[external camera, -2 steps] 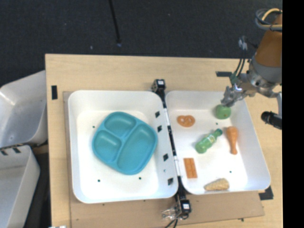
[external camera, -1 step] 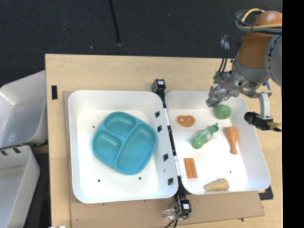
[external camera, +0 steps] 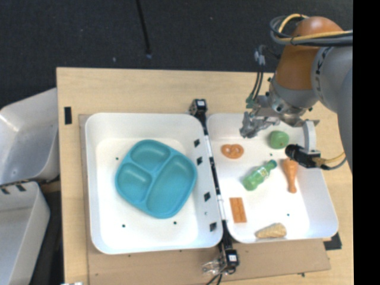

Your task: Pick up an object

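A green bottle (external camera: 259,176) lies tilted near the middle of the right bin (external camera: 309,215), between an orange ring-shaped piece (external camera: 232,151) and a carrot (external camera: 290,174). A green ball (external camera: 277,139) is seen just right of the gripper (external camera: 252,126), which hangs over the bin's far part; whether it is clenched or released cannot be told. A blue divided plate (external camera: 156,177) is set in the left bin (external camera: 104,230).

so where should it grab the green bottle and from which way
Probably across the wide body of the green bottle, coming straight down from above. It lies flat on its side in the right bin, slanting with its cap toward the upper right, so close across the body's width, not along its length. The carrot is close on that side.
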{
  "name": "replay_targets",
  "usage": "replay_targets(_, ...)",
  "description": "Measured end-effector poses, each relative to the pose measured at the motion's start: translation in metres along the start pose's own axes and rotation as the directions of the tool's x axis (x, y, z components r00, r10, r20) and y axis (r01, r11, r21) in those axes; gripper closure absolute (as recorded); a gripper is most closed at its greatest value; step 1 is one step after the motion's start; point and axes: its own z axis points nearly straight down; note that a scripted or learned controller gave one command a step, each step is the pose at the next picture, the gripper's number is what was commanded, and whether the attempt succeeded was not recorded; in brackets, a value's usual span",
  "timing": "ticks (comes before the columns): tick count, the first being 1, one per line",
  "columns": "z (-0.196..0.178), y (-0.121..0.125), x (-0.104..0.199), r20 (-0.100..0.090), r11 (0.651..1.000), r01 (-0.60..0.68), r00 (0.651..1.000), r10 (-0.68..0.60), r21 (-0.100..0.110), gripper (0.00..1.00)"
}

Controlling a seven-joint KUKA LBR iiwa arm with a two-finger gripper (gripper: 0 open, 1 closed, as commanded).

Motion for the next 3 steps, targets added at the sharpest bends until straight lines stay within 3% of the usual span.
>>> replay_targets(2, -0.032, 0.003, 0.101, -0.001, 1.000, 0.001, 1.000, -0.001, -0.003, 1.00)
replay_targets(3, -0.038, -0.013, 0.152, -0.001, 1.000, 0.001, 1.000, -0.001, 0.000, 1.00)
